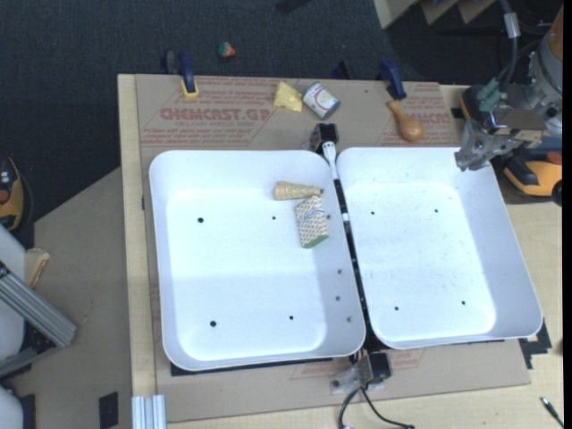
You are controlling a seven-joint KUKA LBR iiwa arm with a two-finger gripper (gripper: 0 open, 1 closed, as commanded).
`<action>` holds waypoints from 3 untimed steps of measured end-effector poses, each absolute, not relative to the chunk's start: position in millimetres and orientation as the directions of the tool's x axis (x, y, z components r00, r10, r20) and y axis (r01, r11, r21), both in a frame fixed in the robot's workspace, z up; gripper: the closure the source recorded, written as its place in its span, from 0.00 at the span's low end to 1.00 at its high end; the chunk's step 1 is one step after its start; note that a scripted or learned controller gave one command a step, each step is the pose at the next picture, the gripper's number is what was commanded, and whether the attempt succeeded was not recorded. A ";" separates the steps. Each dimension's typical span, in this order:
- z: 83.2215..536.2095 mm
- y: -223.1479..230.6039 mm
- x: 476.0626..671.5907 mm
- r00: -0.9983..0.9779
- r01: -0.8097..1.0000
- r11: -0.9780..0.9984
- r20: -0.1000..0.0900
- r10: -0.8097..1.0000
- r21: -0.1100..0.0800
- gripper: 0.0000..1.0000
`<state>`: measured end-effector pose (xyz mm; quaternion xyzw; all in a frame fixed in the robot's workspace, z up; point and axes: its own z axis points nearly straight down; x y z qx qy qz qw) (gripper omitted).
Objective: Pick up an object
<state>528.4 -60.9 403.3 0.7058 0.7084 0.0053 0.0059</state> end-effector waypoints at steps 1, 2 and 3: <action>353.6 -108.9 476.3 0.007 1.000 -0.007 0.001 1.000 -0.007 1.00; 382.6 -181.0 479.2 0.007 1.000 -0.007 -0.006 1.000 0.007 1.00; 415.1 -222.2 479.4 0.004 1.000 -0.004 -0.006 1.000 0.007 1.00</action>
